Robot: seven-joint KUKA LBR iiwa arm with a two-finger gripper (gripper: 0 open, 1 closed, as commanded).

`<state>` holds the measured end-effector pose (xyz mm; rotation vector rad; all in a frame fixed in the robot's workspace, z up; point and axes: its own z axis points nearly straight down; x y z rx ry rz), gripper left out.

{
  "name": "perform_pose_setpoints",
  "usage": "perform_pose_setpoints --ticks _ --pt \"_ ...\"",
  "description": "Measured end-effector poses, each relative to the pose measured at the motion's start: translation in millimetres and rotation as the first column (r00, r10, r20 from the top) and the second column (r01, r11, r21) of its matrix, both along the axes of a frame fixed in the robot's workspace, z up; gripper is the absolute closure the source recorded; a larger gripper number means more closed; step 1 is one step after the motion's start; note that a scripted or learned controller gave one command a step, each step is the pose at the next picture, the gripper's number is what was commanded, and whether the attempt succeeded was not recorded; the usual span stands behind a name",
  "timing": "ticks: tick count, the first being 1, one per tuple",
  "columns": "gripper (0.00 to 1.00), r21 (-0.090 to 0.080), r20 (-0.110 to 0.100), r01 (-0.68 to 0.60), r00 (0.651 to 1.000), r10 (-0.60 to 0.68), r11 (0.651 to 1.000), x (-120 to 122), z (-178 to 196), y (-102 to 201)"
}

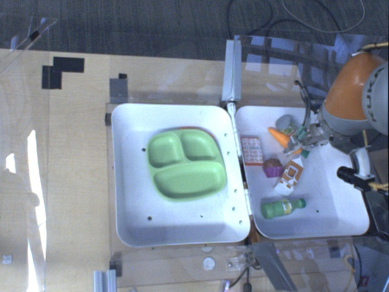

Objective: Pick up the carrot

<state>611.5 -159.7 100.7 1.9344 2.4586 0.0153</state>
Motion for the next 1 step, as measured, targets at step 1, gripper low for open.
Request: perform_pose_setpoints --ticks 1 --pt "1.0 0.001 -0.006 0.225 0.974 -0.225 0.974 12.7 117.8 26.6"
